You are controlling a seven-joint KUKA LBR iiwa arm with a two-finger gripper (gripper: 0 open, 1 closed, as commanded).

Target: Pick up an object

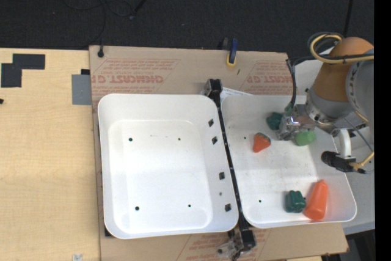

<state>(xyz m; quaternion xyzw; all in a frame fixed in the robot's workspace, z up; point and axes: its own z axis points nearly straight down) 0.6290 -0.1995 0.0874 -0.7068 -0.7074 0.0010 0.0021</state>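
Observation:
In the right bin [269, 217] lie a small red-orange piece [261, 142], a dark green piece [295, 200] and next to it an orange carrot-like piece [316, 199] near the front right corner. My gripper [289, 126] is down at the bin's back right, between a teal object [275, 120] on its left and a light green object [303, 137] on its right. Both touch or sit very close to the gripper. The arm's body hides how they meet it.
The left bin [116, 131] stands beside the right one, divided by a black clamp strip [223, 156]. Both rest on cardboard [153, 70] on a wooden bench. The grey arm with its orange band [342, 70] and cables overhangs the right bin's right edge.

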